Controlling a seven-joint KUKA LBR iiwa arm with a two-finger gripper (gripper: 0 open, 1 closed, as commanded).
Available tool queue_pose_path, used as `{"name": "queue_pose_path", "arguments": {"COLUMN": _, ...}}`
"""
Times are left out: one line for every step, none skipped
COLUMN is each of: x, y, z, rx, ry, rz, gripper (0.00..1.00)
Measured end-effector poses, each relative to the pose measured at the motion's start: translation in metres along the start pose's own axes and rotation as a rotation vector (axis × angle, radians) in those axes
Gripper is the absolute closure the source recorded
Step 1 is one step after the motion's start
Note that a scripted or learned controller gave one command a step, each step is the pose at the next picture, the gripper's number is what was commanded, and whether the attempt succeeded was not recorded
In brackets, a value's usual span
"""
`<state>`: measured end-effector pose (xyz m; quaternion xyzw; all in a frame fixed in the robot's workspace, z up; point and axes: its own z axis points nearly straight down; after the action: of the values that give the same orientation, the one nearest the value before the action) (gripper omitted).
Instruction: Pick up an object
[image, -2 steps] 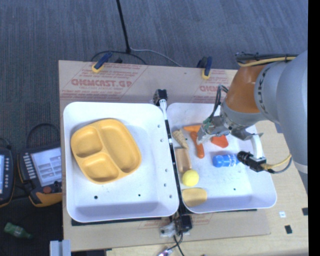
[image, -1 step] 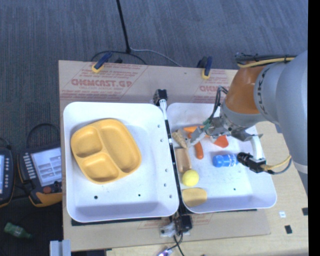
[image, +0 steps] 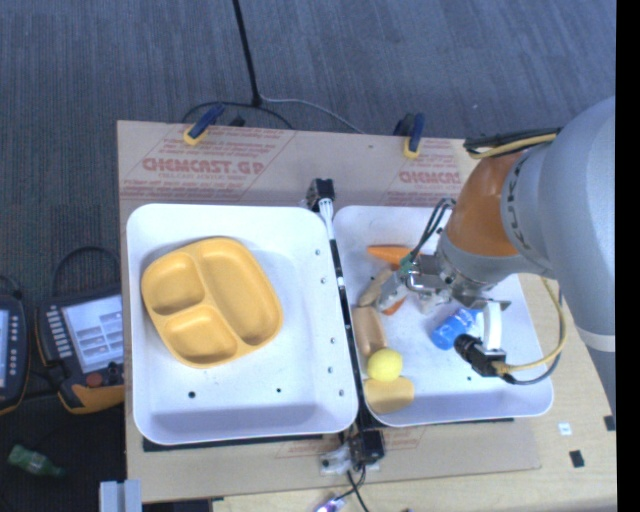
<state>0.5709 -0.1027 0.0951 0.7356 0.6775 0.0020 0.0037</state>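
The right bin (image: 525, 392) holds several small objects. An orange carrot (image: 387, 253) lies at its far left. A yellow ball (image: 385, 363) sits on a tan block (image: 391, 394) at the near left corner, with a wooden cylinder (image: 368, 326) just behind them. A blue object (image: 451, 328) lies in the middle. My gripper (image: 405, 285) is low over the bin, between the carrot and the blue object, with a small reddish piece (image: 392, 306) beside it. The orange-banded wrist hides what is under it.
The left bin (image: 300, 385) holds a yellow divided plate (image: 210, 300). A black ridge (image: 340, 300) separates the bins. Two clamps (image: 203, 123) (image: 411, 137) grip the far edge of the board. A black cable plug (image: 478, 355) hangs from the wrist over the right bin.
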Motion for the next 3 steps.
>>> {"name": "queue_pose_path", "arguments": {"x": 0.000, "y": 0.044, "z": 0.003, "rx": -0.002, "ry": 0.000, "rz": 0.281, "gripper": 0.00}}
{"name": "queue_pose_path", "arguments": {"x": 0.001, "y": 0.046, "z": -0.009, "rx": -0.010, "ry": 0.001, "rz": 0.280, "gripper": 1.00}}
{"name": "queue_pose_path", "arguments": {"x": 0.005, "y": 0.032, "z": 0.000, "rx": -0.025, "ry": -0.006, "rz": 0.167, "gripper": 1.00}}
